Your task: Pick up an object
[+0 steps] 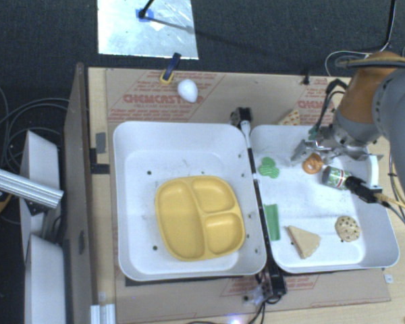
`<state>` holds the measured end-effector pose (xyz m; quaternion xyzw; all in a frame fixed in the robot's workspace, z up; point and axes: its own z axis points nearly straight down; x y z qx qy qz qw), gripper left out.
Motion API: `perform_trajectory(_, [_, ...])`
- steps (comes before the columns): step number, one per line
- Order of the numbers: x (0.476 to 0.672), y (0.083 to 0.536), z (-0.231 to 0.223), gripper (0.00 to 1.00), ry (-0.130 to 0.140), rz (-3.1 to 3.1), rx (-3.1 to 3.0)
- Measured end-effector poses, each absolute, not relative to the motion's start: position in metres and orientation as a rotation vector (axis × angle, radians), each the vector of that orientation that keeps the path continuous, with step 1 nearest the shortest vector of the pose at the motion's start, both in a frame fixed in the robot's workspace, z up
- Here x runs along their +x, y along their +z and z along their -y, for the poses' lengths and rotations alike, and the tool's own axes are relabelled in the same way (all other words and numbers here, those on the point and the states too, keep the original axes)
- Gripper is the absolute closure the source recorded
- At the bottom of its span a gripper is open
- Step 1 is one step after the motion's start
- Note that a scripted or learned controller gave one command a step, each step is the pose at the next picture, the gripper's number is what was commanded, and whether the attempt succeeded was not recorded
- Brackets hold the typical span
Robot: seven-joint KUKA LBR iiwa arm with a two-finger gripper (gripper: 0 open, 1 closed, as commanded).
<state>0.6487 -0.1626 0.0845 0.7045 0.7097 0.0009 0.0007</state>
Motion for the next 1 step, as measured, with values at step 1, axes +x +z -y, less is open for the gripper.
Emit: perform_trajectory(1, [0.6494, 0.0966, 0.1653, 1.00, 0.005, -2.225, 2.210])
